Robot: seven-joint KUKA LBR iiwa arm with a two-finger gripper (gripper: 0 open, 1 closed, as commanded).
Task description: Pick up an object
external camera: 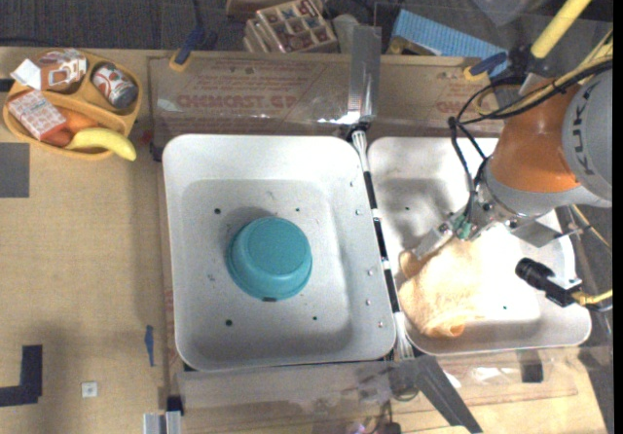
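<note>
The hand (pixel 435 245) is low in the right bin (pixel 409 169), at that bin's left side, reached down from the orange-banded wrist above and to its right. Its fingers point down and to the left, and their tips meet the upper left corner of a pale orange cloth (pixel 450 294) that lies crumpled on the bin floor. Whether the hand is spread or closed cannot be told from this view; no cloth is seen between the fingers, so no grip is recorded. The cloth lies directly below and slightly to the right of the hand, its bulk running toward the bin's near wall. A teal bowl (pixel 271 257) sits upside down near the middle of the left bin (pixel 195 169), well apart from the hand and across the divide. In the inspector's judgement the cloth is the nearer candidate, and any lift turns on the fingers closing over that upper corner.
</note>
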